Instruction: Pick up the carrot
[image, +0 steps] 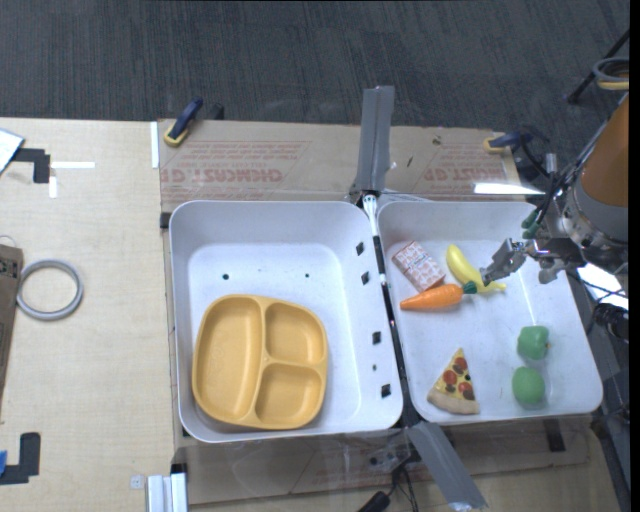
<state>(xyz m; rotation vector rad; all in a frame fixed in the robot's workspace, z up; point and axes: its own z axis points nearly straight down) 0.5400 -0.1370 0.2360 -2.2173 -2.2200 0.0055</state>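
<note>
The orange carrot (432, 298) lies on its side in the right bin (575, 330), near that bin's left wall, with its green top pointing right toward the banana. My gripper (503, 263) hangs over the right bin's upper right part, just right of the yellow banana (461, 268) and up and to the right of the carrot. A gap of about a carrot's length separates the gripper from the carrot's body. Nothing shows in the gripper's hold.
A pink wafer block (417, 265) lies just above the carrot. A pizza slice (455, 383) and two green pieces (533, 341) (528, 386) sit in the bin's lower half. The left bin (190, 250) holds a yellow divided plate (262, 360). A tape roll (47, 289) lies far left.
</note>
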